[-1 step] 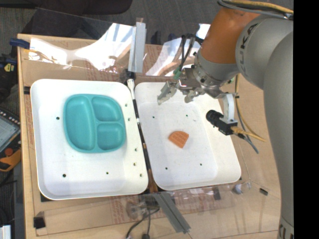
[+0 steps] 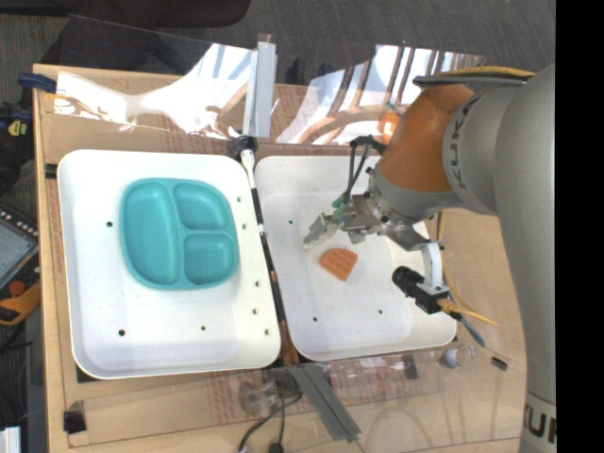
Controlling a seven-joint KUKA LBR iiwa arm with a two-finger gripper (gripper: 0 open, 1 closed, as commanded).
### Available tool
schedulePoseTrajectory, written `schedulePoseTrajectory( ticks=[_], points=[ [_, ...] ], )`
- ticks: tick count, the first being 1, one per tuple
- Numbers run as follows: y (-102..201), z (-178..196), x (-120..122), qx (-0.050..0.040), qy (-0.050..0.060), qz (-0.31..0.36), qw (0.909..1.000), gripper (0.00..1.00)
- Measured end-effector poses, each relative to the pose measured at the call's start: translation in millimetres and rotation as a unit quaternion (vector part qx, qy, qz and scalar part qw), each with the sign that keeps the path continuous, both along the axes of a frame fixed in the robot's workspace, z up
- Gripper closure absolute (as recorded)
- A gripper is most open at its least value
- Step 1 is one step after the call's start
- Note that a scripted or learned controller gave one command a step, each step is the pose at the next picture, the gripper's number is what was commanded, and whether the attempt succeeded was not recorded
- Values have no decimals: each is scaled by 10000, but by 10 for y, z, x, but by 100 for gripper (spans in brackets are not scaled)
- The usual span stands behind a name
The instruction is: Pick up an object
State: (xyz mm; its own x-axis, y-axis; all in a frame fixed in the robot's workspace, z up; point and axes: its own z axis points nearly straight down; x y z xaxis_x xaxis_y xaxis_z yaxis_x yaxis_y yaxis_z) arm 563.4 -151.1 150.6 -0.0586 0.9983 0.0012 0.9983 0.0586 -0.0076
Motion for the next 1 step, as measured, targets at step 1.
schedulePoseTrajectory(
  ticks=[1],
  points=[
    [-379, -542, -100, -13, -70, -40, 10000, 0]
  ],
)
